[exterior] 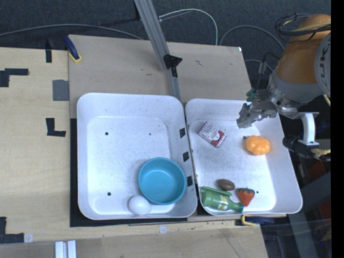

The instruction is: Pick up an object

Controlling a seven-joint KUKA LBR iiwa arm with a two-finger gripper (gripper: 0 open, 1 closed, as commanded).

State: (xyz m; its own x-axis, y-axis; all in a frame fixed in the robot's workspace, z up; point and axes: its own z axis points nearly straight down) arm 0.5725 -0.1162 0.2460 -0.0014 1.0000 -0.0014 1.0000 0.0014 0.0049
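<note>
Jaws (246, 121): hanging above the right white bin (285, 168); whether apart or together, cannot tell.
Nearest target: rounded orange toy fruit (257, 145), just below the jaws.
Neighbour: small red-and-white packet (212, 134), left.
Advice: centre over the fruit before descending.

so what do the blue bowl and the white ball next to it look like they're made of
Blue bowl: probably plastic, with an even matte colour and a smooth moulded rim. White ball: smooth and pale with a soft sheen, possibly plastic or foam; the view is too small to tell.
</note>
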